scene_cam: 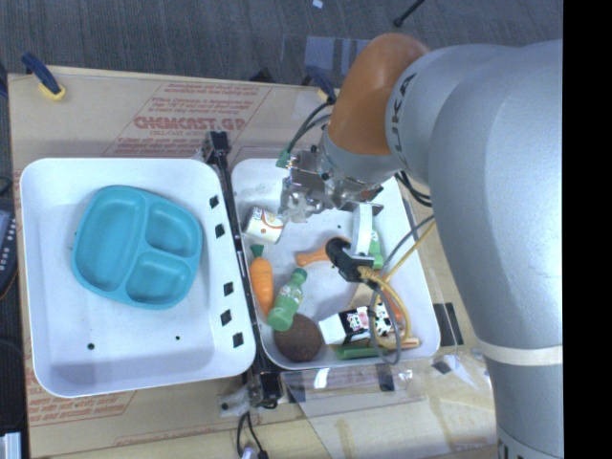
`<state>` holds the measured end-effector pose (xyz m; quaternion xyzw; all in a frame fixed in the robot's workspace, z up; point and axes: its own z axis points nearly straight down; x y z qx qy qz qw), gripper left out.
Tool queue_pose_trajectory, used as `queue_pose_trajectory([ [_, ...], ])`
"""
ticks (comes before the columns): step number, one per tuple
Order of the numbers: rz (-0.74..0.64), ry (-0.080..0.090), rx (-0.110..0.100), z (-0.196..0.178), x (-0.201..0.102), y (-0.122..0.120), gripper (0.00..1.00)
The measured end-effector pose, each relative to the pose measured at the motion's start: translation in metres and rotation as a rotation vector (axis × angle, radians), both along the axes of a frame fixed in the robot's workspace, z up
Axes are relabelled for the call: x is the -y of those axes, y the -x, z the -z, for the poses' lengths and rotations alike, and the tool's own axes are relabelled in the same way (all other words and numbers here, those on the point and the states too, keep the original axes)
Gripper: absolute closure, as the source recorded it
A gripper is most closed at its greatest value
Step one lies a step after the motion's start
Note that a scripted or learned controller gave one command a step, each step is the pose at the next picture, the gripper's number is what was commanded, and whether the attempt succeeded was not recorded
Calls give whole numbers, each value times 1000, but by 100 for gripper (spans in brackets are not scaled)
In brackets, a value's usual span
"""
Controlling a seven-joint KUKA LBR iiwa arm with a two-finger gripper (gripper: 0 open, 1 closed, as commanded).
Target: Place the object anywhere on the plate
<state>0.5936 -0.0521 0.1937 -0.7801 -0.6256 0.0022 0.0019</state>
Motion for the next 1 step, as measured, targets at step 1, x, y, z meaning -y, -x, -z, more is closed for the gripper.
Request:
queue_pose_trajectory([
  [1, 0, 1, -4, 2, 1, 1, 0],
])
